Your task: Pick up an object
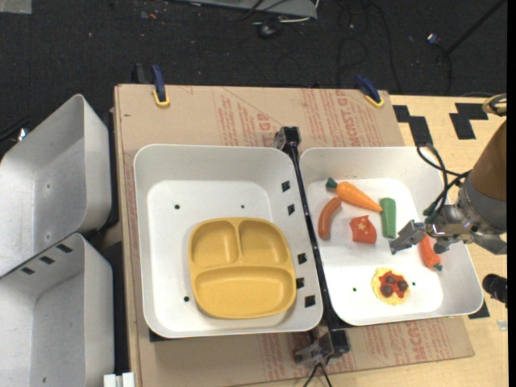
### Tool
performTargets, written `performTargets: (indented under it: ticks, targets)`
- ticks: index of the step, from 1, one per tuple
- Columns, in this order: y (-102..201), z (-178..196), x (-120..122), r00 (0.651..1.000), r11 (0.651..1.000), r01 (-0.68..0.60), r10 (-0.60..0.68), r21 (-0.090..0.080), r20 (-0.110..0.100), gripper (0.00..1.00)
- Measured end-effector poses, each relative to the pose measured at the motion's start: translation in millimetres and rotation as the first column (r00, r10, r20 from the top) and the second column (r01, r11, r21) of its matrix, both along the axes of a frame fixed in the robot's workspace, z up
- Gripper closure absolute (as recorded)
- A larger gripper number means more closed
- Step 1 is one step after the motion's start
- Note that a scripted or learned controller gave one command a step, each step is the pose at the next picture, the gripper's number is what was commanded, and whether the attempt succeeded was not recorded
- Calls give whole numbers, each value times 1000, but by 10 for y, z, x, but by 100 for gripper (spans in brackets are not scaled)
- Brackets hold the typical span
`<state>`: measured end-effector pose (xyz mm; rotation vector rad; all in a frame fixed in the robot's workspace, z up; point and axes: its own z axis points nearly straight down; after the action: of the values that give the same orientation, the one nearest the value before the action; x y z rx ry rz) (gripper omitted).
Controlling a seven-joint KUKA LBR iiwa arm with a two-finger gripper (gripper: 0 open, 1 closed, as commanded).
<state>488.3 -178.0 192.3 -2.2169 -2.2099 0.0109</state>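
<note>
Yellow tray point(242, 269), orange carrot point(358, 196)

Smooth yellow plastic tray point(242, 268), matt white bins point(214, 164)

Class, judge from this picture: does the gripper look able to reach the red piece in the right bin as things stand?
Probably yes. The gripper hangs over the right bin, and the red piece lies uncovered nearby, apart from the green piece between them.

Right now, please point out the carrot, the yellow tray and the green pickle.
carrot point(359, 196): camera view, middle of its orange body.
yellow tray point(242, 267): camera view, its central divider.
green pickle point(389, 216): camera view, its middle.
</note>
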Motion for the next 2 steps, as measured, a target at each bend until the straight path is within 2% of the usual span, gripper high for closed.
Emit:
performTargets:
  ticks: [1, 2]
  targets:
    - [3, 59, 32, 1000, 1000, -4, 4, -3, 12, 0]
    - [74, -400, 63, 1000, 1000, -2, 3, -1, 9, 0]
